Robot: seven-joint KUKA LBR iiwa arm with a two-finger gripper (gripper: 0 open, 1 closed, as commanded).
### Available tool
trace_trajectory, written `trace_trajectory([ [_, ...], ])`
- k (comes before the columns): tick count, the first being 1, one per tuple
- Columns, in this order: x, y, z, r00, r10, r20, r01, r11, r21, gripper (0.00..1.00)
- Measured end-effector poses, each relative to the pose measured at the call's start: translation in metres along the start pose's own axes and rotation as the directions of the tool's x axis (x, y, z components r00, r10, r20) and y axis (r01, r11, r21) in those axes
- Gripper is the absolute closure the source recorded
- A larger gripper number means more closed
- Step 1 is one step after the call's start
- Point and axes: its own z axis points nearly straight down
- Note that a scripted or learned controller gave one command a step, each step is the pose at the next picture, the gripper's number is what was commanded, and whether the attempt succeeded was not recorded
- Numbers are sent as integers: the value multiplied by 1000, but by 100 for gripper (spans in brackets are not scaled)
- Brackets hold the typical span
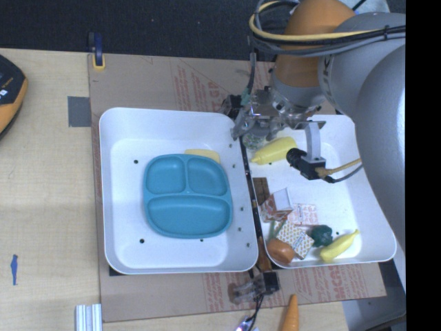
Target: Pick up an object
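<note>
yellow banana-shaped object (273,151) sits at the far left of the right bin (368,254), just under our gripper (256,131). going by size, we see first the grey arm (365,67), then the left bin (124,205) holding a blue divided plate (187,195) with a pale yellow piece (203,156) behind it. smaller items crowd the right bin's near corner: patterned packets (298,216), a brown ball (279,252), a second yellow piece (339,247). we cannot tell whether our claw is spread or closed.

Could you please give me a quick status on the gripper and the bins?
Gripper low at right bin's far left corner, beside yellow piece. No grasp visible. Blue divided plate alone in left bin.
</note>
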Motion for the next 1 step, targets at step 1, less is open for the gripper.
trace_trajectory([
  [1,12,-3,0,1000,1,0,-1,1000,2,100],
])
